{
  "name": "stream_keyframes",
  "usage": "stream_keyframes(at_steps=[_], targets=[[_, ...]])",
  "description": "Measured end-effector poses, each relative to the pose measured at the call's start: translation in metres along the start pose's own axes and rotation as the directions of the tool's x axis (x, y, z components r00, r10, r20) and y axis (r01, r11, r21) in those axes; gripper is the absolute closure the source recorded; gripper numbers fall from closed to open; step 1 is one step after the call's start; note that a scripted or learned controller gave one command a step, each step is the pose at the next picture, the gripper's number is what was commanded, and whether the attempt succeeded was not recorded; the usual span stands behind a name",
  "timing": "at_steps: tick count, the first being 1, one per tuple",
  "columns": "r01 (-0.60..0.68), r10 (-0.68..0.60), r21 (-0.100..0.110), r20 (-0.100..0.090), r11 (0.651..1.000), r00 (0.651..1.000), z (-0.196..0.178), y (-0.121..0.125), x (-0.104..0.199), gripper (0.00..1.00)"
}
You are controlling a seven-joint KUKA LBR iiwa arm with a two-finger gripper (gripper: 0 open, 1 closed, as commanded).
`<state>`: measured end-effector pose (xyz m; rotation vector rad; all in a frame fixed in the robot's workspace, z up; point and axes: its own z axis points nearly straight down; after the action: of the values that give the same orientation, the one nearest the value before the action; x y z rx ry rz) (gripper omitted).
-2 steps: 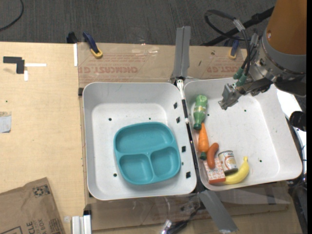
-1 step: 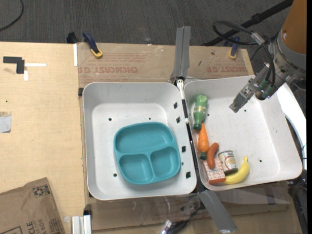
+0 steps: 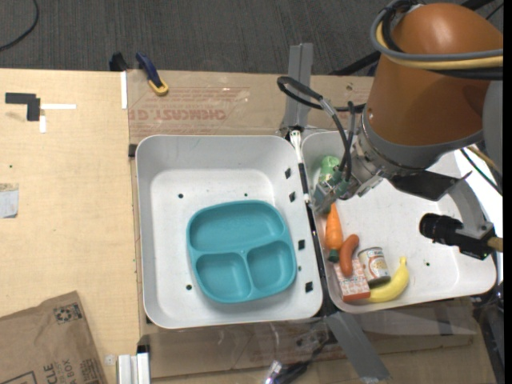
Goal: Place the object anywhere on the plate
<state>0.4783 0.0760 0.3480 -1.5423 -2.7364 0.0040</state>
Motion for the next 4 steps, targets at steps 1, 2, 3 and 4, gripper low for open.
stream_keyframes(at_steps=[1, 2, 3, 4], targets=[[0.001, -0.001, 0.002, 0.002, 1.0, 1.0, -0.009, 0.001, -0.001, 1.0], [-0.017, 0.017, -0.002, 0.001, 1.0, 1.0, -0.094, -0.029, -0.049, 1.0], [0.549, -0.549, -0.002, 0.003, 0.836, 0.836, -0.094, -0.064, -0.107, 1.0], [0.71, -0.71, -0.002, 0.003, 0.704, 0.704, -0.072, -0.105, -0.174, 1.0]])
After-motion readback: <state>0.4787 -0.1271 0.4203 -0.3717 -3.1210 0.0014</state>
